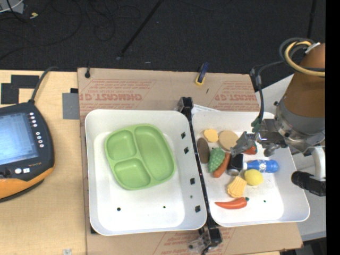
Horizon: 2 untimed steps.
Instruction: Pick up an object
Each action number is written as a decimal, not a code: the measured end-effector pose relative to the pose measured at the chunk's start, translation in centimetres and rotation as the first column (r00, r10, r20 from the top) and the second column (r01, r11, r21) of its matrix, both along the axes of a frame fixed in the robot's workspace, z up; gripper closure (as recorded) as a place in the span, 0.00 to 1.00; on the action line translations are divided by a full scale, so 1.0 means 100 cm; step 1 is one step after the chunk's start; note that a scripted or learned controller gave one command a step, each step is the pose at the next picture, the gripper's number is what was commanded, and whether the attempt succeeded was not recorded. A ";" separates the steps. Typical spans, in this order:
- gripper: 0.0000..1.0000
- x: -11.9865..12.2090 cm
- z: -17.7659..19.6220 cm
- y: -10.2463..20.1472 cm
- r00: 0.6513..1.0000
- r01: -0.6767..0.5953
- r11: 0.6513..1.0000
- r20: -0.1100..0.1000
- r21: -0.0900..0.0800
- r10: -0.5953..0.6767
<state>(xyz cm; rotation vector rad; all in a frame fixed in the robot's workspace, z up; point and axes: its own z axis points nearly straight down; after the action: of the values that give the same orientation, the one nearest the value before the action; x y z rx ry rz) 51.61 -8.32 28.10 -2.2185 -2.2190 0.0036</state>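
Toy food, a heap of glossy plastic pieces, fills my right-hand shallow white bin: a smooth red chilli, a yellow lemon. The dark metal gripper hangs over them; its grip I cannot tell.

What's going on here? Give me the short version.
A robot arm reaches in from the right over the right bin, which holds a pile of toy food: a red chili, a lemon, a blue bottle, a carrot and more. Its gripper sits low among the pile near the carrot, with nothing visibly lifted yet. The left bin holds a green divided tray.
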 end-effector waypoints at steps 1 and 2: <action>1.00 0.000 0.010 -0.001 1.000 0.001 1.000 -0.003 0.001 -0.001; 1.00 -0.041 0.082 0.048 1.000 -0.005 1.000 0.006 0.000 0.005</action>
<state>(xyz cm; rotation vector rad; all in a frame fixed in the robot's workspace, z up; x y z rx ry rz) 47.55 -3.49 36.34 -2.2161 -2.2275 -0.0039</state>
